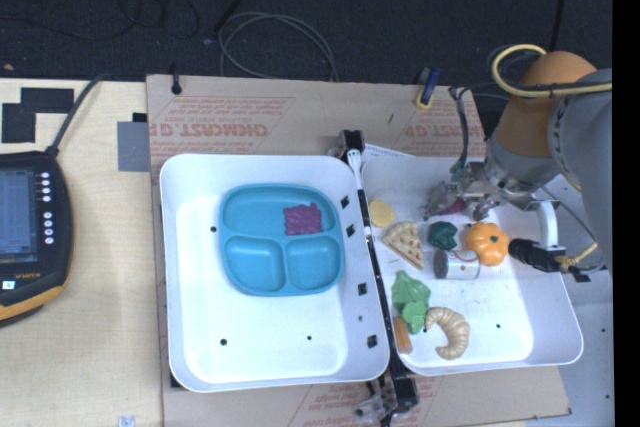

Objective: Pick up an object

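Right now the grey robot arm [560,140] reaches into the right white plastic bin [545,330]. Its claw [462,195] hangs over the toys; I cannot tell how it is set. The bent tan toy croissant [449,330] looks light and hard; grab its middle. The small round orange toy pumpkin [486,243] looks smooth and may slip.

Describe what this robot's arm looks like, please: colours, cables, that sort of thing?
The arm is thick, rounded and grey, with an orange band above the wrist. A yellow cable loops beside the band. At its tip sits a small dark metal gripper, and a black cable with yellow markings runs below it.
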You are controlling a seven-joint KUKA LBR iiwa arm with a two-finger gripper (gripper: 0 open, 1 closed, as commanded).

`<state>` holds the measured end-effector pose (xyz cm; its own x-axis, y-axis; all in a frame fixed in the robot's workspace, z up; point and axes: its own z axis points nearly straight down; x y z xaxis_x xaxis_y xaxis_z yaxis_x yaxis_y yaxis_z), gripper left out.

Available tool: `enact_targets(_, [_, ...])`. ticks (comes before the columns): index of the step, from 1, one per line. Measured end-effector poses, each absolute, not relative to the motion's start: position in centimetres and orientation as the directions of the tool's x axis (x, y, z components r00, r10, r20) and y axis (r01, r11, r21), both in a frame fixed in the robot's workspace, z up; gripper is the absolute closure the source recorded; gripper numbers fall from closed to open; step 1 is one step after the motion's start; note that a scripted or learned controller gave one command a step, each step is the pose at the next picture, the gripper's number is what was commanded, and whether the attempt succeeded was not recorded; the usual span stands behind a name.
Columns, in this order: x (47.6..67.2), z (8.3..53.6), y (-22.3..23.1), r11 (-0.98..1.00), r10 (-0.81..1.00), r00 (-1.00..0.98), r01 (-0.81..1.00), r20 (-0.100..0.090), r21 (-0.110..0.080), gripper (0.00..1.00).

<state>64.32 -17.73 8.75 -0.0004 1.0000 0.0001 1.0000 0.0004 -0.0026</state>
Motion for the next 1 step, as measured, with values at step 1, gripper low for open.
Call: enact_targets(1, [64.33, 8.75, -17.08, 0.001, 1.0, -0.001, 1.0, 0.0, -0.003, 0.0])
